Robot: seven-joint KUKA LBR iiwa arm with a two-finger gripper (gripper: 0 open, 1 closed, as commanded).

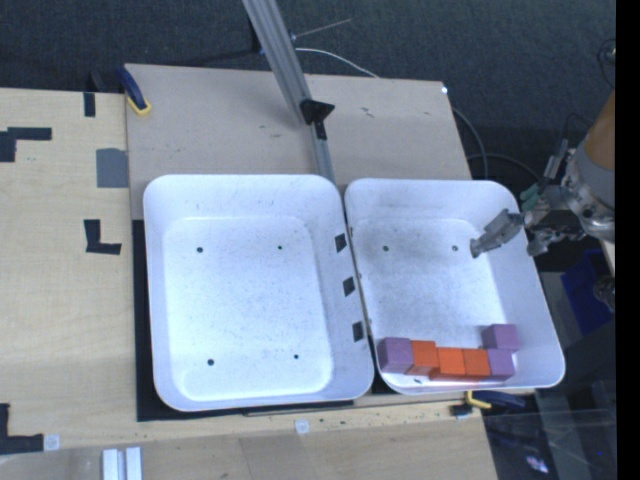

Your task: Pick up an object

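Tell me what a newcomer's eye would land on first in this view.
First, the cluster of purple and orange blocks packed along the near edge of the right bin, bright against the white. Next, the gripper hanging over that bin's far right side, well apart from the blocks. The left bin sits alongside.

Even bright light, soft shadows, slightly grainy, blurred.

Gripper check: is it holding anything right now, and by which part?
Nothing held. The gripper hangs above the right bin, away from the purple and orange blocks at its near edge.
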